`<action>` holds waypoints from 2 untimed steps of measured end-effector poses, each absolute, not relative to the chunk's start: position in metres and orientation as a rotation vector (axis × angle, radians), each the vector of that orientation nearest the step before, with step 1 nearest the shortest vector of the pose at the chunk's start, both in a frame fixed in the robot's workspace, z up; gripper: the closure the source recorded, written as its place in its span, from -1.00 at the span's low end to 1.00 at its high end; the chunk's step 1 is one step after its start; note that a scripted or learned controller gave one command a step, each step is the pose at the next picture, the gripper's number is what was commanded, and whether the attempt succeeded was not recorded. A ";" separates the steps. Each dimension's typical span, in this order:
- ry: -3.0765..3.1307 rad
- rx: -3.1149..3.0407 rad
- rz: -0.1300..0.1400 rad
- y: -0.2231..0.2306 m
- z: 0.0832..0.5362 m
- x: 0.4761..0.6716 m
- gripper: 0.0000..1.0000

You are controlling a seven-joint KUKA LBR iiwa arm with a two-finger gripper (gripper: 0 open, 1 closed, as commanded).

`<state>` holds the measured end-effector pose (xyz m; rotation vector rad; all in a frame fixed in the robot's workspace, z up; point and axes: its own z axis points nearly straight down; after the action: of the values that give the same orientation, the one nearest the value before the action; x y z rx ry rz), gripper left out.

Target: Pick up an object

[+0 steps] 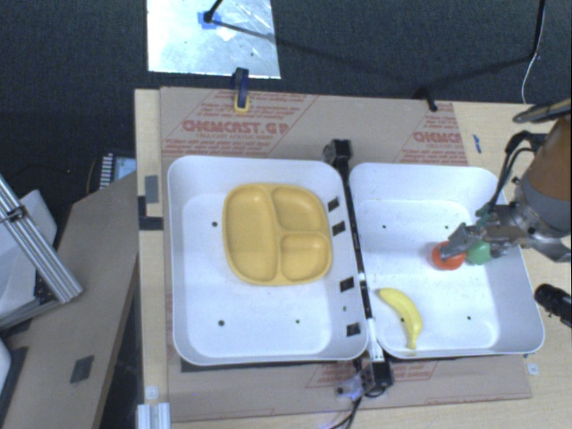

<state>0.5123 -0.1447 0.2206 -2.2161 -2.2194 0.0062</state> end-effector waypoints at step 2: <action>-2.222 -2.218 0.002 -0.140 0.179 0.521 -1.00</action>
<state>0.5210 -0.1399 0.1787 -2.2176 -2.2216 0.0016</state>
